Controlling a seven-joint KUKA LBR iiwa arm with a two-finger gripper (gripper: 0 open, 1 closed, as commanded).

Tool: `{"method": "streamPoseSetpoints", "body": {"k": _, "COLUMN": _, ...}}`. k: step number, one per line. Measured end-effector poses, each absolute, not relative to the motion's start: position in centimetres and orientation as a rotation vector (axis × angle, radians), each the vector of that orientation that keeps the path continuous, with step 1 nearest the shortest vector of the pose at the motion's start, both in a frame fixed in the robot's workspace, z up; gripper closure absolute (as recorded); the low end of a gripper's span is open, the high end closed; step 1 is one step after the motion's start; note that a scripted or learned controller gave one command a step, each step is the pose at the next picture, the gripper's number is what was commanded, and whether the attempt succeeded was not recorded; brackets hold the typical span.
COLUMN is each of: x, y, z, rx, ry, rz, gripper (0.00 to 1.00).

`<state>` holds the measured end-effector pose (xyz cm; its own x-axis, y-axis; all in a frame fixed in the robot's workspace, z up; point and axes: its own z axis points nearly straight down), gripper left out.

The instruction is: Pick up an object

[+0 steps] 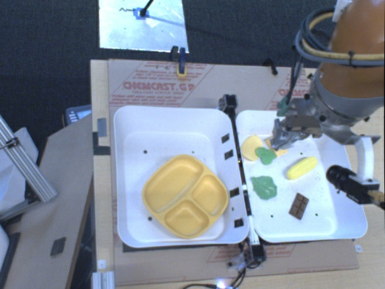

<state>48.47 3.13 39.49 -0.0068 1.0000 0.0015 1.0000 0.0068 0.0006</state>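
Firstly, on the far left side of the bench stood the left bin (129, 161), white and shallow. A yellow plate (185, 195) with three compartments lay in it, toward the near right corner, and it was turned at a slant to the bin walls. Behind this bin, on the cardboard sheet (159, 84) with red print, a small yellow and blue clamp (181, 63) sat at the far edge, and further back a shiny metal sheet (143, 15) lay on the dark floor.

Next to it came the right bin (340, 224), and both bins touched along a black joint. Near its far left corner lay a pale yellow piece (251, 146), and a small green piece (265, 155) was touching its near side. Closer to the near edge, by the left wall, lay a bigger green leafy piece (263, 186). To the right, around the middle of the bin, a yellow corn cob (301, 167) lay at a slant, and a brown chocolate bar (298, 205) lay nearer to the front edge.

The gripper (281, 139) hung low over the far left part of the right bin, just above the pale yellow piece and the small green piece. If it was wide or narrow, I could not tell, and nothing was seen held in it. The grey arm (349, 95) reached in from the right
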Motion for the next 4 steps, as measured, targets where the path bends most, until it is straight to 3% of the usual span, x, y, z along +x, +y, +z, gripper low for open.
{"method": "streamPoseSetpoints", "body": {"k": 1, "x": 48.7, "y": 7.8, "z": 54.4, "rx": -2.218, "ry": -2.24, "rz": -0.027, "gripper": 1.0}}
{"method": "streamPoseSetpoints", "body": {"k": 2, "x": 52.7, "y": -1.7, "z": 53.5, "rx": -2.233, "ry": -2.216, "rz": -0.001, "gripper": 1.0}}
{"method": "streamPoseSetpoints", "body": {"k": 3, "x": 59.9, "y": -7.0, "z": 53.4, "rx": -2.228, "ry": -2.221, "rz": 0.0, "gripper": 1.0}}
{"method": "streamPoseSetpoints", "body": {"k": 4, "x": 48.3, "y": -0.5, "z": 50.2, "rx": -2.208, "ry": -2.231, "rz": -0.002, "gripper": 1.0}}
